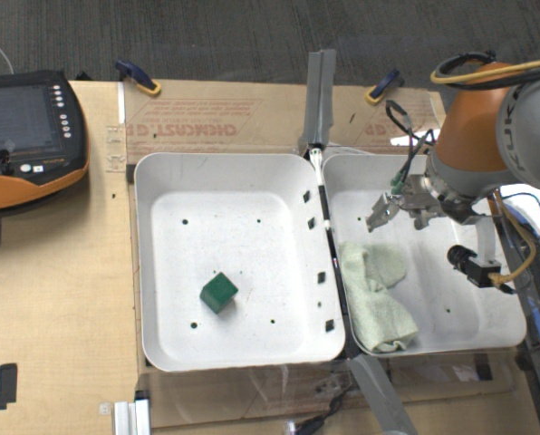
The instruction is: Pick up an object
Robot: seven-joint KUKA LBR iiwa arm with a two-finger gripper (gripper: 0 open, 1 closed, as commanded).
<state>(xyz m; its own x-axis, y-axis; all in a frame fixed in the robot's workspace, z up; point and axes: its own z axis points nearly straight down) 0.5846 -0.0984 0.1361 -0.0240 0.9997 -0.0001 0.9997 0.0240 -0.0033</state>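
A small green cube point(219, 293) lies in the left white bin point(161, 188), toward its front. A crumpled pale green cloth point(376, 299) rests in the right bin point(469, 329), against its left wall. My gripper point(400, 218) hovers over the back half of the right bin, above and slightly behind the cloth. Its fingers point(379, 216) are spread open and hold nothing. The grey arm with its orange band point(474, 134) comes in from the right.
A teach pendant point(25, 143) sits on the bench at far left. Clamps point(139, 78) pin the cardboard at the back. A grey post point(320, 98) stands between the bins. Cables point(506, 243) hang over the right bin's right side.
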